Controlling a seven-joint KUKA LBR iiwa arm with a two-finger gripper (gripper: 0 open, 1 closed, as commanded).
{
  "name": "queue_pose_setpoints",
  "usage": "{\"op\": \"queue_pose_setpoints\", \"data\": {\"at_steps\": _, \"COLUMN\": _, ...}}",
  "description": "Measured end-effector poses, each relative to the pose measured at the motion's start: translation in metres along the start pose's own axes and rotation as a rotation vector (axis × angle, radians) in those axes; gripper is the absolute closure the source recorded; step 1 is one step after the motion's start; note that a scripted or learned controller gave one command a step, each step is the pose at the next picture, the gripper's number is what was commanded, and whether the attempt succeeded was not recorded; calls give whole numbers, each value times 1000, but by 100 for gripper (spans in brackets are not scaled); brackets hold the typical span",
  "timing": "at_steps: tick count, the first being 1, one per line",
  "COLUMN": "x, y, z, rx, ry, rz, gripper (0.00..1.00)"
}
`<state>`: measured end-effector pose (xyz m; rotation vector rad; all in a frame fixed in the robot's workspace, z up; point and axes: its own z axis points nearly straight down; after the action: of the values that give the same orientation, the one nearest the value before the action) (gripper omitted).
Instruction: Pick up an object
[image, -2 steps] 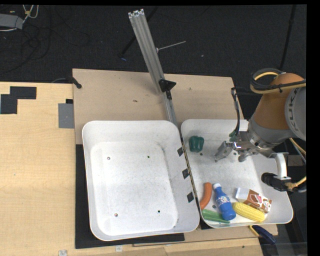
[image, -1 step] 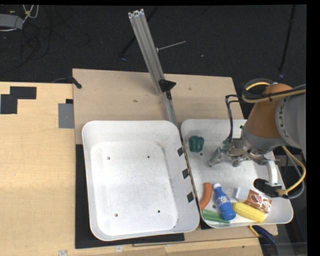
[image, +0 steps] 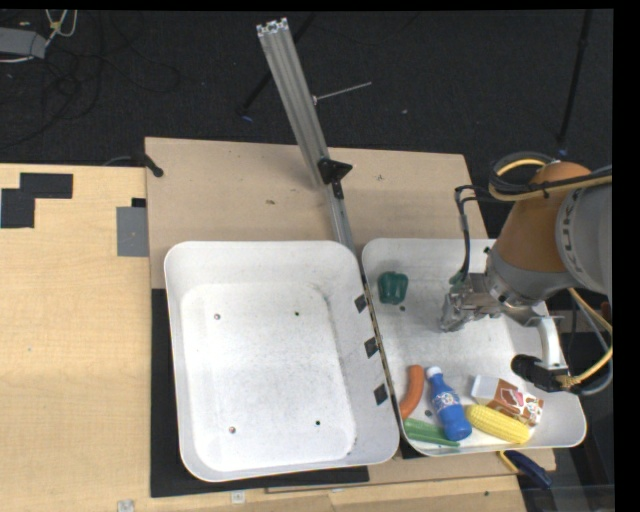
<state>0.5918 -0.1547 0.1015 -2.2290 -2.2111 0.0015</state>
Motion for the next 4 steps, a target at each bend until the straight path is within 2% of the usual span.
{"op": "queue_pose_setpoints", "data": {"at_steps": 3, "x": 13, "y": 4, "z": -151, "rx": -6, "ry": -1, "rz": -10, "gripper": 100}}
{"op": "queue_pose_setpoints", "data": {"at_steps": 4, "x": 65, "y": -6, "z": -156, "rx": 1, "ry": 2, "rz": -12, "gripper": 100}}
